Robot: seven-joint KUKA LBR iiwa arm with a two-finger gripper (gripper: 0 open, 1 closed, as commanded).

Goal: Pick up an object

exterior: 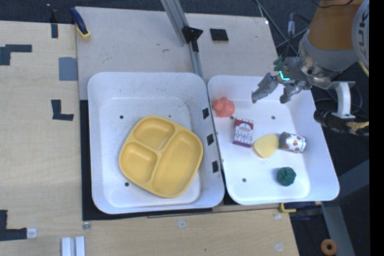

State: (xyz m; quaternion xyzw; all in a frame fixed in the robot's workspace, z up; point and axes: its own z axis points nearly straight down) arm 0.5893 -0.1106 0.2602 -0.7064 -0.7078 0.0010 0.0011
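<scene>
**Approach stage: nothing gripped yet**

Poised above the far end of the right bin [318,147], gripper [275,93] spread wide, nothing between the fingers. Judged to be the reach-in before the pick, with no target committed.

Nearest candidate: red lump [224,106], off to the gripper's left and a little nearer the camera. Nearer the camera again, almost straight down the frame from the gripper: red packet [243,132], then yellow piece [266,145] touching or just beside the small can [293,142]. Farthest from the gripper, at the near end of the bin: green lump [286,175], standing well apart from the rest.

Next move, as a judgement: choose one item, centre over it, turn the wrist to suit its shape, descend, close. Lump or green piece likely easiest, being free of neighbours; yellow piece and can crowded together, so a risk of nudging one while closing on the other.

Count: two bins, left bin [102,129] well to the gripper's left; one yellow tray [161,156] in it; five small items in the right bin, one of each. One blue-and-yellow clamp [80,23] on the counter [132,39], far left.
</scene>
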